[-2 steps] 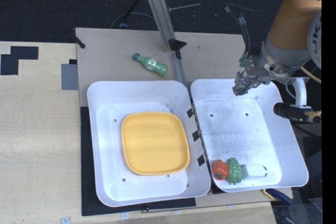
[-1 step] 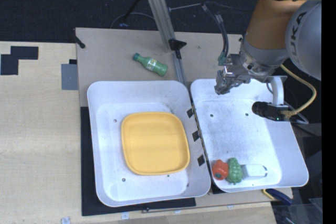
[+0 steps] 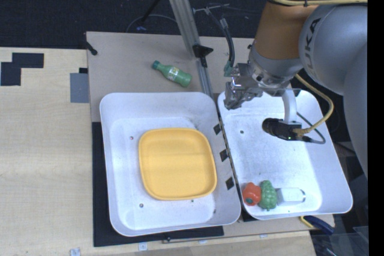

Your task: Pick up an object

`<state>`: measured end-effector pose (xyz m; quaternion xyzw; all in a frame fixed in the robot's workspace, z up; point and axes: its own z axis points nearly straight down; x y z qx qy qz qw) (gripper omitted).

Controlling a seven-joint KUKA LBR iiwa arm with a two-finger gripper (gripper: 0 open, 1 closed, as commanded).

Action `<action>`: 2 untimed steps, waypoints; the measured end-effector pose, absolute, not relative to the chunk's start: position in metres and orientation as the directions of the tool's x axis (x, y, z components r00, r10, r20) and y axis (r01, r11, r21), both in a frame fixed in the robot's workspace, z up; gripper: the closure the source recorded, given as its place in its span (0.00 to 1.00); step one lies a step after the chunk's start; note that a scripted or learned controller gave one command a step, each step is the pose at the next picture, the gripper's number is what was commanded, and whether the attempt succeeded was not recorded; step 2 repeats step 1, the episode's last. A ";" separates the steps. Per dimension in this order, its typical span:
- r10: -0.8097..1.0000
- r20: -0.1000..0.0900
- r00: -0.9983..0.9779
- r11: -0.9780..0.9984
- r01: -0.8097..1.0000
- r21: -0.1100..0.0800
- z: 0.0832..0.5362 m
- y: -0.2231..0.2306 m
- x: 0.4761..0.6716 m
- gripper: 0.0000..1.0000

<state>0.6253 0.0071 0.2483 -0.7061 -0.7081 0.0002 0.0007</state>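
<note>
In the right bin, at its near left corner, lie a small red object, a green knobbly object touching it, and a white object beside them. A square yellow plate lies flat in the middle of the left bin. My gripper hangs over the far left corner of the right bin, close to the divider between the bins and well away from the three small objects. Nothing shows in its grasp.
A green bottle lies on the bench behind the left bin. A slanted aluminium rail stands just behind the bins near the gripper. A black fitting with yellow cable hangs off the arm over the right bin.
</note>
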 end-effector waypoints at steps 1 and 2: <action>1.000 0.001 -0.003 0.003 1.000 -0.001 0.237 0.058 0.604 1.00; 1.000 0.001 -0.003 0.003 1.000 -0.001 0.237 0.058 0.604 1.00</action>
